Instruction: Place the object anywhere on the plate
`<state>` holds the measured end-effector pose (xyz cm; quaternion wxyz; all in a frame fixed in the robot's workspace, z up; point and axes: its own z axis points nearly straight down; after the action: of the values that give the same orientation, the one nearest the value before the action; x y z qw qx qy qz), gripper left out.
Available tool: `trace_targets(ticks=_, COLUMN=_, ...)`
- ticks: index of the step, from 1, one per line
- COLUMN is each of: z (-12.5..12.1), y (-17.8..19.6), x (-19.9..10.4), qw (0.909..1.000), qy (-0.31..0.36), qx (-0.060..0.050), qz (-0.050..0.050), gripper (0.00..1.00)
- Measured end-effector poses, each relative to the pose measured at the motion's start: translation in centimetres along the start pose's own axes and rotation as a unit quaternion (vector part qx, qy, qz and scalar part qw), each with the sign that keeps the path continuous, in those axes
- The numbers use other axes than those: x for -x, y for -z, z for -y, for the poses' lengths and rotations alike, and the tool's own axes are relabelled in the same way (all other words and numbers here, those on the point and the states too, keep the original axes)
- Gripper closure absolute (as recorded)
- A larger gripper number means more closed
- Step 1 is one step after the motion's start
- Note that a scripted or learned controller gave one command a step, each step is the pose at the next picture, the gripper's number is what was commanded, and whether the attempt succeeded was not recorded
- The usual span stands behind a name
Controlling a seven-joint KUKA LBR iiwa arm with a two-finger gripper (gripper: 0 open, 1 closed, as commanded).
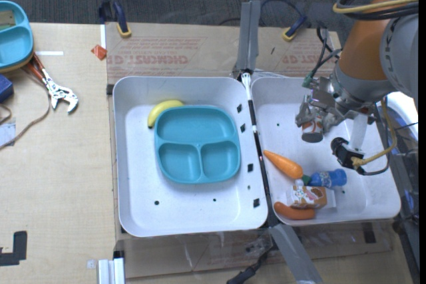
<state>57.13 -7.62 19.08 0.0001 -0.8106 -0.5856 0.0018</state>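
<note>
Red lettering is running across the cardboard sheet (pixel 174 50) behind the bins, printed upside down to the camera and appearing to read "CHEMCAST GP"; a second red print is showing on the cardboard's right part (pixel 293 58), too faint and blocked to be read

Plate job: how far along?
Nothing is on the plate yet; the banana lies beside it in the left bin. The hand is over the right bin, above the carrot, bottle and sausage. Pick and placement remain.
</note>
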Motion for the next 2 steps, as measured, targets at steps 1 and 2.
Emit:
trace_targets(ticks=1, z=2.2, y=0.0, x=-4.5, qw=0.9994, qy=0.036, qx=-0.001, qz=0.000, gripper=1.00)
trace_targets(ticks=2, z=0.5, y=1.1, x=-12.9, qw=0.9849, qy=0.173, qx=0.001, qz=0.000, gripper=1.00)
